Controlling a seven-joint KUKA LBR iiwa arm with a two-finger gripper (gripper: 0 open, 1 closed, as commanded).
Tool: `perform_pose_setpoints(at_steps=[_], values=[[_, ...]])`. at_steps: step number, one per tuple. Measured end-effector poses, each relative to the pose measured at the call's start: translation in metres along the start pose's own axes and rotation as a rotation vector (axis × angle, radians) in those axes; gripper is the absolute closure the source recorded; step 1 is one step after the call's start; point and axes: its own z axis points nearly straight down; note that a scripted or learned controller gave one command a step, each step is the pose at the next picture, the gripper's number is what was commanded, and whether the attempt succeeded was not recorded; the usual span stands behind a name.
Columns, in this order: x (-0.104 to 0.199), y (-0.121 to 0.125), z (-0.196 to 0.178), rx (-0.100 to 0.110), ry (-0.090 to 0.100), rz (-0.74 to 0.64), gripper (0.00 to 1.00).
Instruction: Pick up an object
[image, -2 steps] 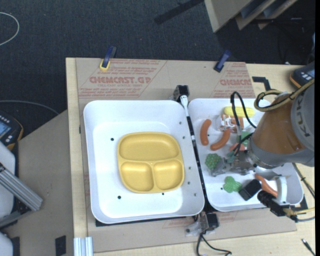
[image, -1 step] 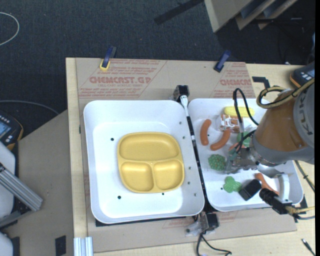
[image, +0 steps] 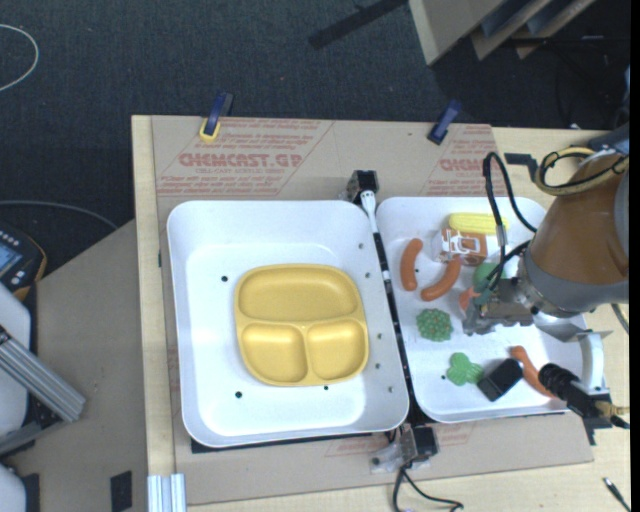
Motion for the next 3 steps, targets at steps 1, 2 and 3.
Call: perform_pose_setpoints(at_steps=[1,2,3], values=[[0.008,0.005,-0.059,0.0,0.0,-0.001,1.0],[0.008,0.006,-0.072,0.002,0.0,0.0,1.0],[0.052,0.039,-0.082,0.001,0.002,-0.004,1.0]])
